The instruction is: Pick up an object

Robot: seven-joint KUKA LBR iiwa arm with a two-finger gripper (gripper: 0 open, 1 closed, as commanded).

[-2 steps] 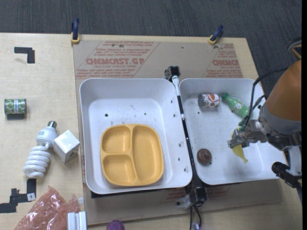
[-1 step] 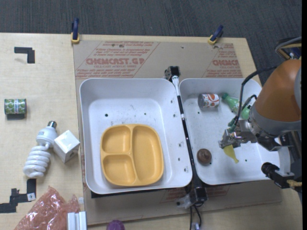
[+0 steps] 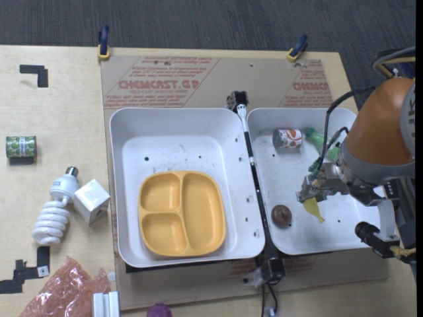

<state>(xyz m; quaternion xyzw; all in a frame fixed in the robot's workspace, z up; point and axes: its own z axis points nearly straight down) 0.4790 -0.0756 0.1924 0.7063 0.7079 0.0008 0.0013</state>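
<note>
Right bin (image 3: 291, 246): pointed yellow object (image 3: 313, 209), tilted.

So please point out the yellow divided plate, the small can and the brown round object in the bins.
yellow divided plate (image 3: 182, 213), camera view, its middle ridge.
small can (image 3: 288, 138), camera view, its side label.
brown round object (image 3: 281, 215), camera view, its top.

You get even, bright overhead light, soft shadows only. Left bin (image 3: 122, 177) wall shades its inner floor faintly. White bins near washed out, mild glare. Orange band (image 3: 390, 124) slightly blurred; far carpet (image 3: 198, 8) grainy, dark.
</note>
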